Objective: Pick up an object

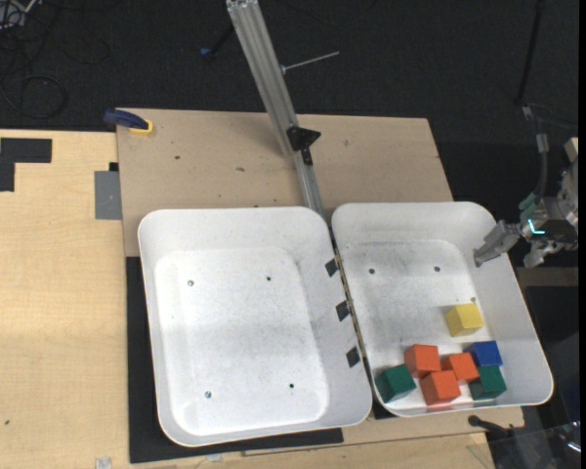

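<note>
In the right bin [410,213], several blocks lie near its front corner. A yellow block [464,319] sits alone, a little behind the rest. In front of it cluster three orange blocks [439,387], a blue block [485,353] and two green blocks [396,382]. My gripper [503,260] hangs over the bin's right rim, behind and to the right of the yellow block. Its fingers [490,245] are spread open with nothing between them.
The left bin [148,237] adjoins the right one, with black clips [339,310] along the shared edge. A slanted aluminium post [273,86] rises behind the bins. A small blue and yellow clamp [129,120] lies at the board's back left corner.
</note>
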Controlling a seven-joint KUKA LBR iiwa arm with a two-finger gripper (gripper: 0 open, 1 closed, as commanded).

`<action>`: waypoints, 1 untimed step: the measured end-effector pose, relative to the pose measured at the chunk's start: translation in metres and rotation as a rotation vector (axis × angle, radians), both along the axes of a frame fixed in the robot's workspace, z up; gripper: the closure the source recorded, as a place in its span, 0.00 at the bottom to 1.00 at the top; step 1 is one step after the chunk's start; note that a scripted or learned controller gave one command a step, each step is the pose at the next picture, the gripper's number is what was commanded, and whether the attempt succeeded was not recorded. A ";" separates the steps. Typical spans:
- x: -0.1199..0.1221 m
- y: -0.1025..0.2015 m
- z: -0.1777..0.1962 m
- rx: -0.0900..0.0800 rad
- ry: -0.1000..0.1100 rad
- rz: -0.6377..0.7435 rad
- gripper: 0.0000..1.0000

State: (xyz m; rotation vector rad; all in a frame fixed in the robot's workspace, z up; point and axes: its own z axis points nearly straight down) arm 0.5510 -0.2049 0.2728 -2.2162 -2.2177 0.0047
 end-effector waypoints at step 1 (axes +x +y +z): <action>0.001 0.000 0.002 -0.001 -0.004 0.000 0.00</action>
